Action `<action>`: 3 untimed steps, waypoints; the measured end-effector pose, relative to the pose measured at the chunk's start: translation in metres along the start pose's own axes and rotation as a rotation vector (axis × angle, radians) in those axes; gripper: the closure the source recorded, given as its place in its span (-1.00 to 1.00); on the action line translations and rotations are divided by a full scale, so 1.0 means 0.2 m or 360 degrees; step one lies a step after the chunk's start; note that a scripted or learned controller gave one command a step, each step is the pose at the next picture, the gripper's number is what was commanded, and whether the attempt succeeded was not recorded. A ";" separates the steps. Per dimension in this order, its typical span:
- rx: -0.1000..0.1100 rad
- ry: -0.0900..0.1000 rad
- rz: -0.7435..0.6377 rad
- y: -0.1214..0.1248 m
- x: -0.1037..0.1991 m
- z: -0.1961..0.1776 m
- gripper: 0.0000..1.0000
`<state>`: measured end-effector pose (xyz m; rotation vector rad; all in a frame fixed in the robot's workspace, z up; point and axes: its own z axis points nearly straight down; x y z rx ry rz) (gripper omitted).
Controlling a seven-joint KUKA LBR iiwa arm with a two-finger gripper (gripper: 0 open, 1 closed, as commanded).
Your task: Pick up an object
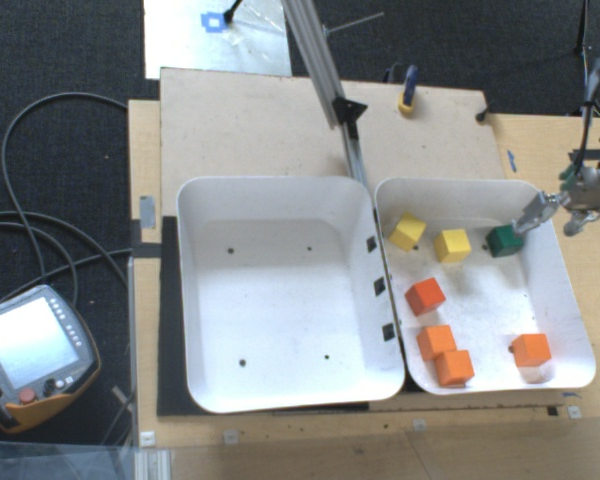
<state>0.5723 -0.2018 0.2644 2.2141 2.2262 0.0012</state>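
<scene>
Seven blocks in right bin (570, 298). Approach step: I have gripper (533, 213) beside green block (503, 240); finger state unclear, cannot tell. Next: centre, descend, close.

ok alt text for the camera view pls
From the right, the gripper reaches into the right bin beside a green block. That bin also holds two yellow blocks and four orange blocks; the left bin sits alongside.

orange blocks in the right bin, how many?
4. One orange block sits left of centre in the right bin, two lie touching near the front-left corner, and one is near the front-right corner. None looks hidden.
</scene>
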 end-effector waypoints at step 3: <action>-0.0015 -0.0007 0.0002 0.00 -0.01 0.25 -1.00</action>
